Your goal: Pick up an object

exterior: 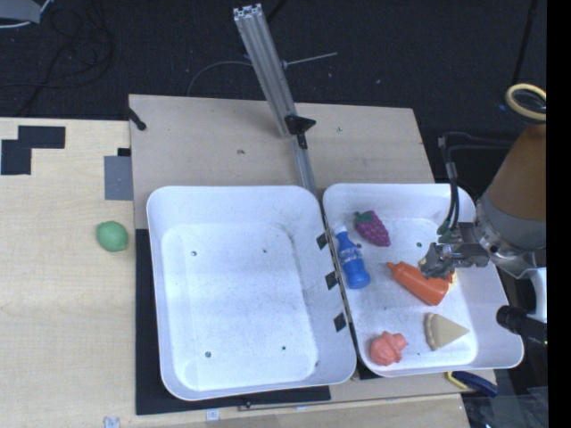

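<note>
Hovering at the orange carrot (pixel 417 282), our pincer (pixel 441 262) hides its grip state; we cannot tell. We risk slipping off the tapered end.

My one camera sat fixed above the bench (pixel 223 141), looking down aslant. It took in both white bins (pixel 236 292) from moderate height.

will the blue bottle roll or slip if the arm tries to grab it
Probably both. The blue bottle lies on its side against the right bin's left wall, so a nudge may roll it. Its rounded, smooth-looking body could slip from the pincer. It looks like a light toy.
</note>
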